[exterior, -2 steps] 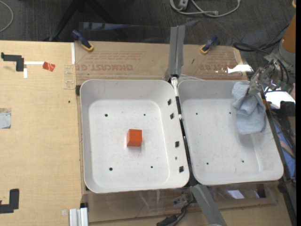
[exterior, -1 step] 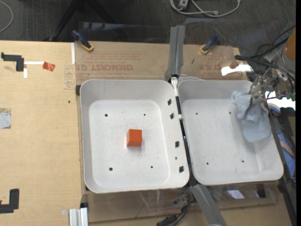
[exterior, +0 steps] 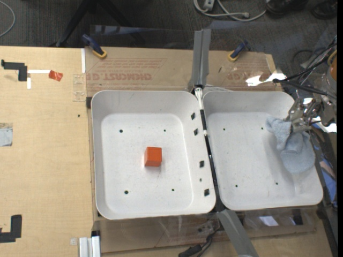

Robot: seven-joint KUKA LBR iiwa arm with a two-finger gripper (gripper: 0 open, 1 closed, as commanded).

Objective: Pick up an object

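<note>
Two white bins [exterior: 107, 159] sit side by side; gripper [exterior: 298, 123] is over the grey cloth [exterior: 292, 146]. Grip state: cannot tell. Best to pinch a raised fold, then lift straight.

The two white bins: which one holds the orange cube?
The left bin: the orange cube sits near its middle. The right bin holds a pale blue cloth instead.

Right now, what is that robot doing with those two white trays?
The robot's gripper is down at the far right side of the right bin, right at a crumpled pale blue cloth. It looks like it is trying to pick the cloth up, but I cannot tell if it has hold of it. An orange block sits alone in the left bin, untouched.
</note>
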